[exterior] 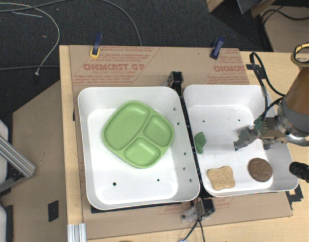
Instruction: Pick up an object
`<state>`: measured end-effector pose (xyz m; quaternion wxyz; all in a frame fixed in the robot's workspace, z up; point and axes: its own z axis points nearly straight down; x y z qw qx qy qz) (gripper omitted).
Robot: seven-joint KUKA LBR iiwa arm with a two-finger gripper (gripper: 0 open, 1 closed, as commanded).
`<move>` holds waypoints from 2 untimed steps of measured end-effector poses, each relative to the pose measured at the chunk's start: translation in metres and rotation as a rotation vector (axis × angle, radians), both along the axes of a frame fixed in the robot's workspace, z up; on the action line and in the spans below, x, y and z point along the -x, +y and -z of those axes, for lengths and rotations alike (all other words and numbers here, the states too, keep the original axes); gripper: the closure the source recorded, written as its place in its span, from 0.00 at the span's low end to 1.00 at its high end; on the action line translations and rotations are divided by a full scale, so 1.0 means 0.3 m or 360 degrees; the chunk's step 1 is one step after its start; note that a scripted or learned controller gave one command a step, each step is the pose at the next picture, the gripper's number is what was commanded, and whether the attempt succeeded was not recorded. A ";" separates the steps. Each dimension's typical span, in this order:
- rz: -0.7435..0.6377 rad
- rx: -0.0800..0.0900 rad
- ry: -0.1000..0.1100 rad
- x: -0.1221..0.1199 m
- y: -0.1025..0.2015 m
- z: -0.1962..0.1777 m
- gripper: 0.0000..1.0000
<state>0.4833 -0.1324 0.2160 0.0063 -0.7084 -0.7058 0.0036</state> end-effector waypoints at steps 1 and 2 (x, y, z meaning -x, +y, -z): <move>-0.0006 0.0004 -0.0020 -0.009 0.001 -0.018 0.00; -0.0005 0.0000 -0.0009 -0.007 0.016 0.191 0.00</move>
